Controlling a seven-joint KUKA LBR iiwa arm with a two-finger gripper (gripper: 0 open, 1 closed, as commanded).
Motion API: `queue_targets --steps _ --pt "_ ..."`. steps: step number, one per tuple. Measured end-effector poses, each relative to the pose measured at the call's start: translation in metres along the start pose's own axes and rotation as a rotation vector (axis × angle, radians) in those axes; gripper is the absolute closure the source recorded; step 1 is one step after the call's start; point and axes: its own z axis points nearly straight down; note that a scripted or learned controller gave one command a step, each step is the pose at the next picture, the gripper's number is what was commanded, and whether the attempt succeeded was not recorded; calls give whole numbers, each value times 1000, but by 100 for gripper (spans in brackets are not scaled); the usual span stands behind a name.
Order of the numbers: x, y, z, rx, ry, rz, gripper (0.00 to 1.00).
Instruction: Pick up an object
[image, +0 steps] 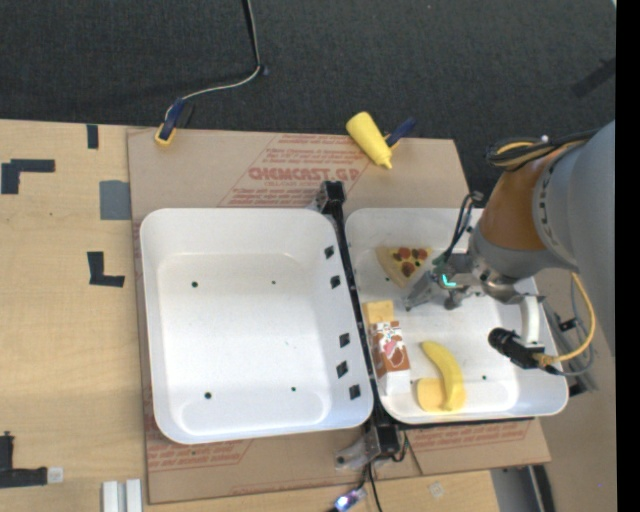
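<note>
The right bin (520, 405) holds a pizza slice (404, 261) near its back left, a small snack box (386, 340) along its left wall and a yellow banana (443, 376) near the front. My gripper (428, 289) reaches in from the right and sits low in the bin, just right of and below the pizza slice. Nothing shows between its fingers. The grey arm with its orange band (510, 215) covers the bin's right side.
The left bin (240, 330) stands beside the right one, with black clips along the shared wall. A yellow clamp (370, 138) and another small clamp (170, 124) lie on the cardboard behind the bins. A cable runs off the back.
</note>
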Motion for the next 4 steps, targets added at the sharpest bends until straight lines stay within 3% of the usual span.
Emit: queue_targets --steps 1,2,3,4 --pt "43 85 2 9 0 -5 0" --pt "40 82 -7 11 -2 -1 100" --pt "107 86 -105 -5 1 -6 100" --pt "90 86 -276 -16 -3 -1 100"
